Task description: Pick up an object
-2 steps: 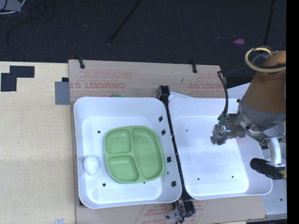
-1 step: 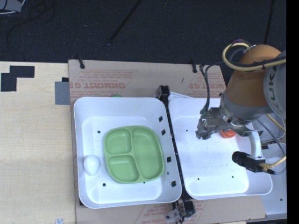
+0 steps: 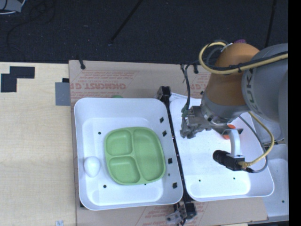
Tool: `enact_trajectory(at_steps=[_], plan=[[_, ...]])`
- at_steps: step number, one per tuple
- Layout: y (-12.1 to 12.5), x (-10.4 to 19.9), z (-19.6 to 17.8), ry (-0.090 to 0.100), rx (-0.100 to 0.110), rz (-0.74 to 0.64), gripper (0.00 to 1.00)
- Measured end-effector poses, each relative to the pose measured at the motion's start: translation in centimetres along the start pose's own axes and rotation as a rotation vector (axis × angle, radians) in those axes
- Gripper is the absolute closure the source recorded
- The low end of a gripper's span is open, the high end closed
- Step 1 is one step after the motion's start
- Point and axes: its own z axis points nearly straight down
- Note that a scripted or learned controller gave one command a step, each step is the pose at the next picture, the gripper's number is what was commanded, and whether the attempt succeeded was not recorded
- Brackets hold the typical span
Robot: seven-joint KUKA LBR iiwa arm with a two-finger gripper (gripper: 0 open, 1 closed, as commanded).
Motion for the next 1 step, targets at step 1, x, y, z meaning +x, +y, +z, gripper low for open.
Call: enact_trajectory(at_steps=[1], plan=[[2.16, 5.83, 0.35, 0.0, -0.001, -0.001, 1.0]])
